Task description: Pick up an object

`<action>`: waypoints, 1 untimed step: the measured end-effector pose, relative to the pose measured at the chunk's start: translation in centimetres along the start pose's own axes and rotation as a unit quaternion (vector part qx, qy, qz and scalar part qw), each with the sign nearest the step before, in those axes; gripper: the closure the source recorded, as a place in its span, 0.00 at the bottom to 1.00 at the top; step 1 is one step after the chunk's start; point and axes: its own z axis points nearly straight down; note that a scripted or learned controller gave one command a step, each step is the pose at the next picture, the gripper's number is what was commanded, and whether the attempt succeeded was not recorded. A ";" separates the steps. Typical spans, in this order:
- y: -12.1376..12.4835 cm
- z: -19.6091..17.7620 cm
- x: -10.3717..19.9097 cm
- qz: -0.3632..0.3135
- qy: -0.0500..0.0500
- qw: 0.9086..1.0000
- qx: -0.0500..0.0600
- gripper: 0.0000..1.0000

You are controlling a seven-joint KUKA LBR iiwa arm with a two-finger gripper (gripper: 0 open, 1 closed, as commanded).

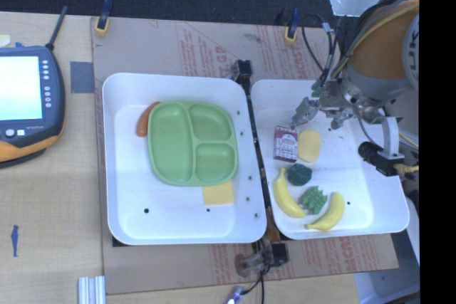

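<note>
Gripper (305, 112) hangs over the right bin (356, 224), just above the red box (286, 144) and yellow block (309, 146). Whether it is wide or narrow, I cannot tell.

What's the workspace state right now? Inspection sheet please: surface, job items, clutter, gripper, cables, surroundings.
Surface: bench under a brown board, bearing the left bin and the right bin.
Job's things: right bin holds two bananas, two green broccoli-like pieces, a pale yellow block and a small red packet.
Clutter: left bin holds a green divided tray, an orange item part-hidden under it, and a yellow square.
Grippers: gripper above the right bin's upper part, nothing seen between its fingers.
Cables: black cables near the arm.
Surroundings: teach pendant at left; clamps on the board's edges.
</note>
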 end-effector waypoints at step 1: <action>-1.0 10.2 -1.5 0.000 0.000 1.000 -0.003 0.00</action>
